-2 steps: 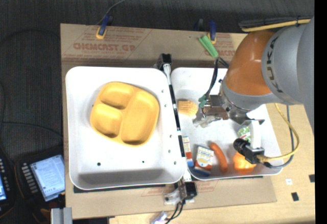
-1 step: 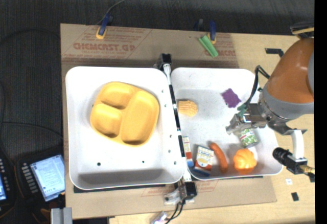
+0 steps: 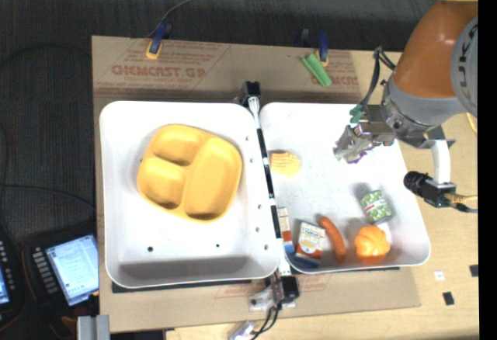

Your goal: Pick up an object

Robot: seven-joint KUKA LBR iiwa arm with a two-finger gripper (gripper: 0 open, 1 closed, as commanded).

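Grey-armed and gripping nothing visible, the gripper (image 3: pixel 353 146) hangs above the right bin (image 3: pixel 322 119), finger spacing impossible to tell, while a green-labelled can (image 3: pixel 377 206) lies untouched nearer that bin's front right corner, pickup not yet begun.

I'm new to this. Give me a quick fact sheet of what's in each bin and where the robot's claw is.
left bin: yellow divided tray
right bin: yellow ridged piece, green-labelled can, orange fruit, red sausage, small carton
gripper: over the right bin's upper part, apart from all items
bench extras: green marker on the cardboard beyond the bins
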